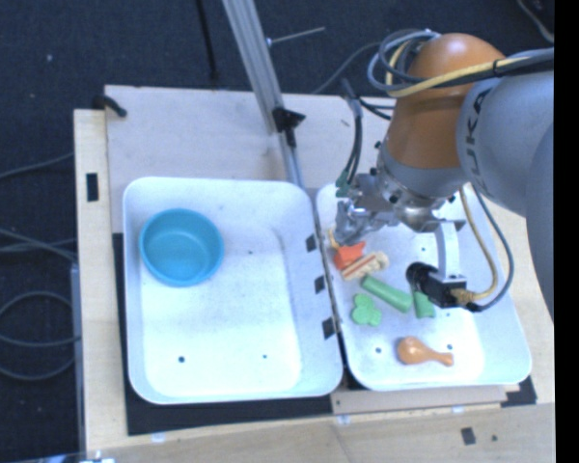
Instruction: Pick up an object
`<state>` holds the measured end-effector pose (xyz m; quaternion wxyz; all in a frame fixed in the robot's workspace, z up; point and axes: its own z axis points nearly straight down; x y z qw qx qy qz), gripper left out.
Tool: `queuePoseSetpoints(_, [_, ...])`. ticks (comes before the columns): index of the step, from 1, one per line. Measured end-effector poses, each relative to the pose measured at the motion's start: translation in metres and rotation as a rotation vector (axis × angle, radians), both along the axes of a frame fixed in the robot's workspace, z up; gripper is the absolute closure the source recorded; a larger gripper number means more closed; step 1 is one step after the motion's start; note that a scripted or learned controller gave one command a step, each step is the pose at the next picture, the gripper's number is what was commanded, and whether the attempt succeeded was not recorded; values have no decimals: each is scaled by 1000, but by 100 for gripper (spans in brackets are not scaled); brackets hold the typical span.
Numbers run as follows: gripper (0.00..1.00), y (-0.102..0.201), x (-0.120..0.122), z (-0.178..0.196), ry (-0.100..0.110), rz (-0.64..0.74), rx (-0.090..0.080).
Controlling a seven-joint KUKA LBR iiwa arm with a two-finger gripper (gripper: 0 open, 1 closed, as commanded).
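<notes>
Bench [203,128] first, bearing two shallow white bins side by side. The left bin [222,355] holds a blue bowl [181,246] near its far left corner. The right bin [492,355] holds the small things — an orange block [348,256] touching a tan stick [366,264], a green bar [386,293], a green clover shape [366,310] and an orange pear-shaped toy [423,352]. The arm [444,114] hangs over the right bin's far left part, its gripper [347,228] down just above the orange block — whether the fingers are spread or pressed together cannot be told.
</notes>
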<state>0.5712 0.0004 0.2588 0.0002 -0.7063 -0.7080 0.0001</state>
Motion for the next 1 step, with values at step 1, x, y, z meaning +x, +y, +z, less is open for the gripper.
queuePoseSetpoints(1, [100, 53, 28, -1, 0, 1, 0])
